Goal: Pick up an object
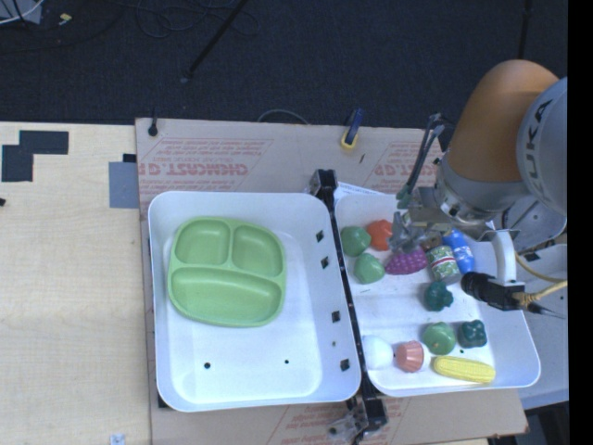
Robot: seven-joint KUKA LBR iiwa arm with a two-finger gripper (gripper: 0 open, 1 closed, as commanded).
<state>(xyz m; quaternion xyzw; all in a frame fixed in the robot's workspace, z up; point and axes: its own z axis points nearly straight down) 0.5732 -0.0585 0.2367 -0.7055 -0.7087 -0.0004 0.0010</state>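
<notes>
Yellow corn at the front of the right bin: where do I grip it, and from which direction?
Grip the yellow corn across its narrow middle, coming straight down. It lies flat and lengthwise along the right bin's front rim, so close the fingers across its short width. The dark green piece behind it sits close, so keep the approach vertical.

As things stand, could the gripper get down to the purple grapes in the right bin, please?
Probably yes: the gripper hangs just above the purple grapes, nothing covering them, though a can and green toy crowd the sides.
</notes>
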